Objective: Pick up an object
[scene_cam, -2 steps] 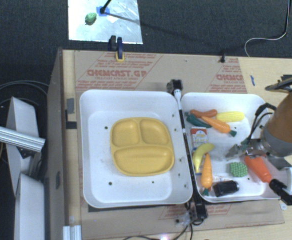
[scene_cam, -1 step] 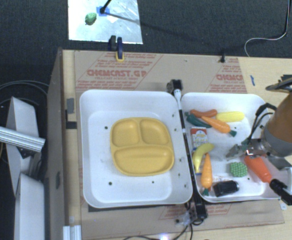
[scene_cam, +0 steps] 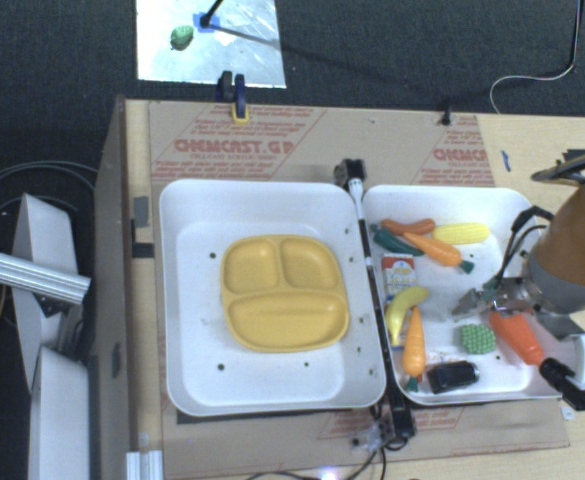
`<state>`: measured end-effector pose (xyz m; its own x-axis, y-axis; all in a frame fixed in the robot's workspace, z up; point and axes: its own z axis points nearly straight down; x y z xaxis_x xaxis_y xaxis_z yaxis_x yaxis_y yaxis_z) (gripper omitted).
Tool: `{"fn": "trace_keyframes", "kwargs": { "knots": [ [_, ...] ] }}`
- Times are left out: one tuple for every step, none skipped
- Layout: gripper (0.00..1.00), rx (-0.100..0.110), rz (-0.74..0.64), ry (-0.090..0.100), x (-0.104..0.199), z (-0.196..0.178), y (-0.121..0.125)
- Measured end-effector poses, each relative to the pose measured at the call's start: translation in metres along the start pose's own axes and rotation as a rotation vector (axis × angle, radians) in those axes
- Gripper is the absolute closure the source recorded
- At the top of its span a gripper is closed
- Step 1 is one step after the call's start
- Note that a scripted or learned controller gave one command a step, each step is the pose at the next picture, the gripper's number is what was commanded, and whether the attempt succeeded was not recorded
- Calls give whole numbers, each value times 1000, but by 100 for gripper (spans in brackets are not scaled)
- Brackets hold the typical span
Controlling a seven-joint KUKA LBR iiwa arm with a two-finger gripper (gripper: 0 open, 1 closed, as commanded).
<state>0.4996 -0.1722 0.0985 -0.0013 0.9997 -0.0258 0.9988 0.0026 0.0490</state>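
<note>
The right bin [scene_cam: 507, 203] holds several toy foods. A yellow corn cob [scene_cam: 460, 233] and two orange carrots [scene_cam: 427, 243] lie at its back. A small white and red carton [scene_cam: 399, 268] sits by the left wall, with a yellow banana [scene_cam: 404, 308] and another carrot [scene_cam: 413, 346] in front of it. A green knobbly piece [scene_cam: 477, 338] and a black item [scene_cam: 452, 375] lie near the front. My gripper [scene_cam: 487, 303] hangs low over the bin's right half, just above an orange carrot [scene_cam: 517, 336] and beside the green piece.
The left bin [scene_cam: 187, 268] bears a yellow divided plate [scene_cam: 280, 293]. A clamp [scene_cam: 353, 175] stands at the back of the wall between the bins. The arm's orange band [scene_cam: 582, 238] covers the right bin's right edge. Cables run at the far right.
</note>
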Motion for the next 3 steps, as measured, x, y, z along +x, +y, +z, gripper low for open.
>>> {"fn": "trace_keyframes", "kwargs": {
  "knots": [
    [0,-2,1,-5,7,0,0],
    [0,45,-1,25,86,16,97],
    [0,113,8,32,81,23,151]
  ]
}}
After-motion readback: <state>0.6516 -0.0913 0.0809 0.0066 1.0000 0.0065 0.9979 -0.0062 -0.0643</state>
